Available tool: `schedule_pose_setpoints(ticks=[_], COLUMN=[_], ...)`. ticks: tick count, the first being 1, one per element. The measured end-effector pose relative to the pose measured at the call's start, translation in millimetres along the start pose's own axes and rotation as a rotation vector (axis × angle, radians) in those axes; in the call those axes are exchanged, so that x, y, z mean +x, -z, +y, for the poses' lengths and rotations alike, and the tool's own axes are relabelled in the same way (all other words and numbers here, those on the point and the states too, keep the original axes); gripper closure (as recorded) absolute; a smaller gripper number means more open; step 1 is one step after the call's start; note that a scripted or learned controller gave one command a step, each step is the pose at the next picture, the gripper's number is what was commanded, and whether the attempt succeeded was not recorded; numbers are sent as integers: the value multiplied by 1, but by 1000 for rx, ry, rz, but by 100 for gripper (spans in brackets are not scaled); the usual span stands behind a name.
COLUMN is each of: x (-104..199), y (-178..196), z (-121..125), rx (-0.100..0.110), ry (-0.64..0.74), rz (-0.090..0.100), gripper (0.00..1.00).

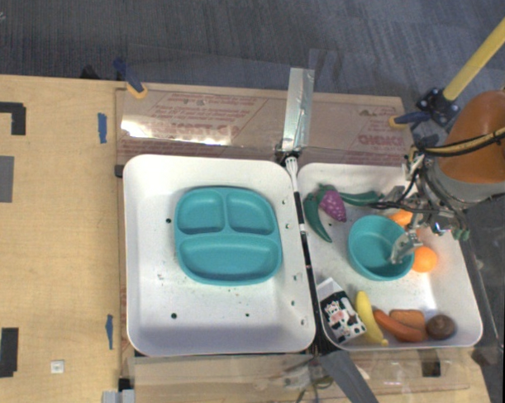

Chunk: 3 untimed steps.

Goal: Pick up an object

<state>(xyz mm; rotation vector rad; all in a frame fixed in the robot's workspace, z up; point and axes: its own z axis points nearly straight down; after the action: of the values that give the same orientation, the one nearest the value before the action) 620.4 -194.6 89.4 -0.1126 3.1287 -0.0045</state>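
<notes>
1. Gripper (pixel 406 246): lowered into the right bin, its tip at the right inner edge of the teal bowl (pixel 377 246). The spread of the claw cannot be told; cables and the bowl rim crowd it. Nothing is seen held.
2. Arm (pixel 477 151): enters from the upper right, orange band uppermost, grey wrist below it, dark cables trailing down to the tool. It stands steeply over the back right part of the right bin.
3. Orange ball (pixel 425 260): just beside the bowl's right rim, next to the gripper tip.
4. Second orange piece (pixel 401 217): behind the bowl, partly hidden by cables.
5. Purple fruit (pixel 333 207) with green leaves: left of the bowl, near the divider.
6. Banana (pixel 367 315), carrot (pixel 401 324), brown round fruit (pixel 440 327): in a row along the front wall.
7. Small black-and-white carton (pixel 340 314): front left corner.
8. Right bin (pixel 469 283): white, shallow.
9. Left bin (pixel 143 259): holds a teal divided plate (pixel 228 234), lying flat at its centre.
</notes>
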Motion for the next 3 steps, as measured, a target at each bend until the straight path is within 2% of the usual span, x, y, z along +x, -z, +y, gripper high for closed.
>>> schedule_pose_setpoints(ticks=[1,2,3], x=[-7,50,95], y=[18,11,16], z=[5,-14,-14], rx=[-3,-13,11], ry=[3,45,165], rz=[-18,-18,-58], gripper=[100,100,100])
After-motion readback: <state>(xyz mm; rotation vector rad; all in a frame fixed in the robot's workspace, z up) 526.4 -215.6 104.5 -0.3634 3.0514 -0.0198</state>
